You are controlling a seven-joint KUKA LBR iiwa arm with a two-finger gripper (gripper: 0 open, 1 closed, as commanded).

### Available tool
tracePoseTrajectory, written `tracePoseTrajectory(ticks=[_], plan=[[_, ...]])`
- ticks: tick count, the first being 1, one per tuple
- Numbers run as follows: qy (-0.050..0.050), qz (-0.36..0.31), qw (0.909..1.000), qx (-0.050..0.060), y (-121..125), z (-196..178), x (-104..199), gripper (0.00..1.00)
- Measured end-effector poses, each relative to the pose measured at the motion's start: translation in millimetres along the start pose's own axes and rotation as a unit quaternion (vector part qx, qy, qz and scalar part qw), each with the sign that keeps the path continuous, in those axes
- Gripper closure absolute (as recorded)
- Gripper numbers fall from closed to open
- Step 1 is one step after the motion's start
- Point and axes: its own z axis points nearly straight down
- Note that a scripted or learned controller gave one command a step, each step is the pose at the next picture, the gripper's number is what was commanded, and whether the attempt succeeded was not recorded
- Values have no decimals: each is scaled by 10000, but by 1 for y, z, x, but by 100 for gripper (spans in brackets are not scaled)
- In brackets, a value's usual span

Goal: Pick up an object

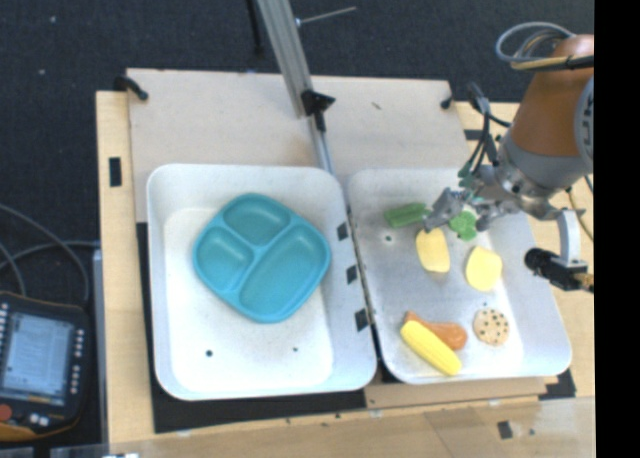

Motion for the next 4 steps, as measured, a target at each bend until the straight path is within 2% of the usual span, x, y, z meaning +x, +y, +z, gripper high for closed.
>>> tracePoseTrajectory(ticks=[1,3,4], plan=[[1,3,10000,-1,0,0,0,0],[-8,16,10000,23,8,101,-3,0],[-10,28,10000,-8,9,86,-4,100]])
